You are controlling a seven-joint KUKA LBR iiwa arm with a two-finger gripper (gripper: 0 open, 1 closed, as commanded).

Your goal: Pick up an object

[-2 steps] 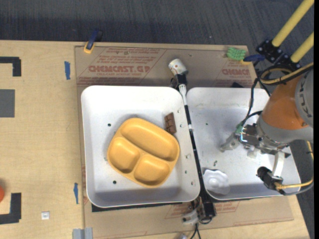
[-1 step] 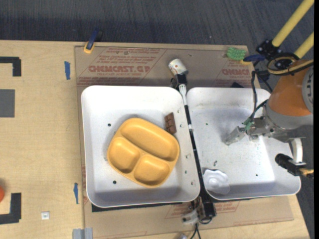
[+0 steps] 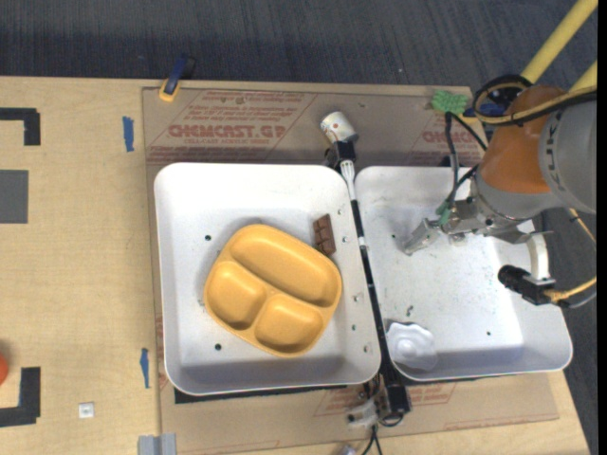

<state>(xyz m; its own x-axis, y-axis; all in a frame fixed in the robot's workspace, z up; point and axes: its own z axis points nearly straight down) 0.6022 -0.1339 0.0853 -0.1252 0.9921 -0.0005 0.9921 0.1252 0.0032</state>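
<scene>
**Over the right bin, nothing between my fingers**

Starting at the left: the bench point(image 3: 76, 254) is bare tan board with black tape marks and bits of blue tape. Then comes the left bin point(image 3: 180, 254), and in it a yellow divided tray point(image 3: 273, 289), lying upside down by the look of it, its three rounded humps facing up, turned at a slant. Just beside its upper right edge sits a small brown block point(image 3: 323, 234), close to the bin's right wall.

Across the seam now, into the right bin point(image 3: 493, 344). Near its lower left corner lies a clear crumpled plastic piece point(image 3: 410, 342), pale against the white floor.

And here I am: my gripper point(image 3: 415, 240) hangs over the upper middle of the right bin, pointing left and down. My fingers point(image 3: 408, 245) sit narrow, close together, with nothing visible between them. The orange band point(image 3: 512, 154) shows above my wrist, at the far right.
</scene>
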